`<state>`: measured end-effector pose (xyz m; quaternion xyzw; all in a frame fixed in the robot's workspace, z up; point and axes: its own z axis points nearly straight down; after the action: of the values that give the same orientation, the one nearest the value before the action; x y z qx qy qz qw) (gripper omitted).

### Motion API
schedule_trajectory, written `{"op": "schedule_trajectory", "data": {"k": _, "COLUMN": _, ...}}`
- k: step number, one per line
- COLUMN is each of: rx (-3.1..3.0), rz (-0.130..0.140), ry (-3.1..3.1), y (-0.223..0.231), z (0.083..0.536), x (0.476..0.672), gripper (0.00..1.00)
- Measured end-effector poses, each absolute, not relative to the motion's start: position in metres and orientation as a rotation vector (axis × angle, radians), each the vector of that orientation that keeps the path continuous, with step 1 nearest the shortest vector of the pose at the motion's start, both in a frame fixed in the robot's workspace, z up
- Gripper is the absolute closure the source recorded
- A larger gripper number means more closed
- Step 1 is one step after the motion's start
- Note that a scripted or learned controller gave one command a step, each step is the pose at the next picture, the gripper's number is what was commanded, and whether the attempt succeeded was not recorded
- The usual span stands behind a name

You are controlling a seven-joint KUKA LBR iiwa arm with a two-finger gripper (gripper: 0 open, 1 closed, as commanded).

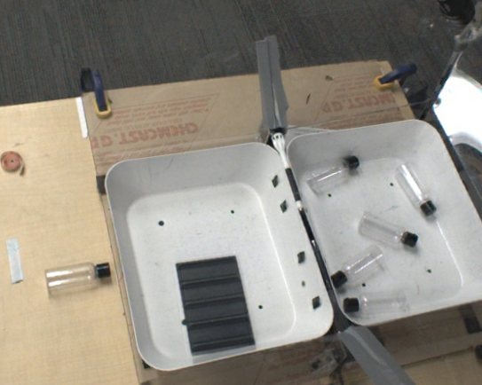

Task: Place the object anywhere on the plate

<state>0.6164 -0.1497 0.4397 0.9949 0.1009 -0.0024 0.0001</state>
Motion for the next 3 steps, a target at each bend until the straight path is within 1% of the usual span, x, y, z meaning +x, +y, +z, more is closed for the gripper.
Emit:
{"op": "schedule_trajectory", "data": {"k": 1, "rx": 3.119, "rz": -0.01, "ry": 0.379, "y": -0.223, "z": 0.44, "x": 0.594, "gripper": 0.0}}
{"op": "schedule_trajectory", "data": {"k": 2, "rx": 3.126, "rz": -0.009, "ry": 0.319, "y": -0.176, "z": 0.439, "x": 0.651, "gripper": 0.0}}
{"op": "schedule_trajectory", "data": {"k": 3, "rx": 3.127, "rz": -0.008, "ry": 0.316, "y": -0.222, "z": 0.439, "x": 0.645, "gripper": 0.0}}
